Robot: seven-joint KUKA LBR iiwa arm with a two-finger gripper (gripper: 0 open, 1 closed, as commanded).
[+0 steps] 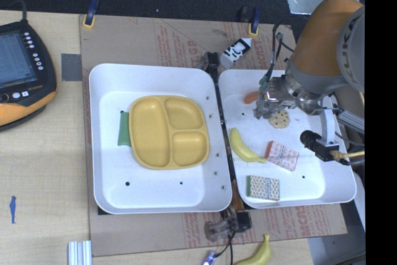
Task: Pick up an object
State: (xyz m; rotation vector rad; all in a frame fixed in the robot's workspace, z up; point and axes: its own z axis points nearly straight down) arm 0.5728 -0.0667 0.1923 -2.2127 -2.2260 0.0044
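My gripper (267, 107) hangs low over the back of the right bin (338, 192), reaching in from the right under the grey and orange arm. A round speckled cookie (280, 119) lies just to its right, partly under it. A small orange piece (249, 97) lies just to its left. Further forward in the same bin are a yellow banana (243, 147), a red and white packet (282, 156) and a green and blue packet (263, 187). I see nothing between the fingers.
The left bin (105, 189) holds a yellow divided plate (169, 131) lying over a green flat item (124, 128). A second banana (258, 252) lies on the bench in front of the bins. A black and white object (236, 50) sits behind them, and a teach pendant (22, 71) at the far left.
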